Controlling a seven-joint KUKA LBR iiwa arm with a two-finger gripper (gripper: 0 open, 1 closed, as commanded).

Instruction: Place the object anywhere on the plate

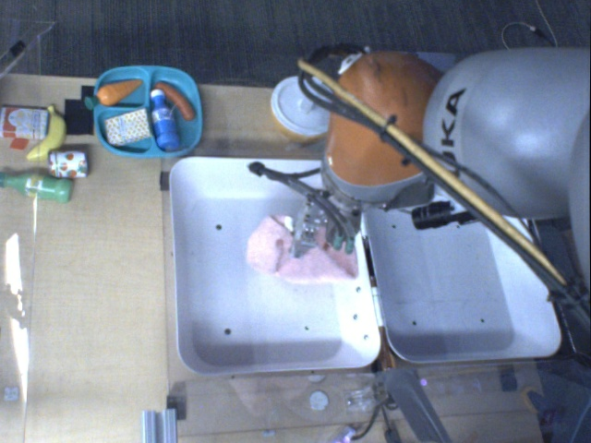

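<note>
A pink plate (273, 248) lies flat in the left white bin (212, 284), toward its right side. My gripper (319, 238) hangs over the plate's right half, its fingers pointing down at the plate. The grey arm with its orange band covers the plate's upper right edge. What sits between the fingers is too small to make out.
The right white bin (462, 303) lies beside the left one, partly under the arm. A blue divided tray (189, 118) with toy food stands at the back left. A banana, a can and a green bottle (42, 186) lie on the bench at far left. A white lidded cup (294, 109) stands behind the bins.
</note>
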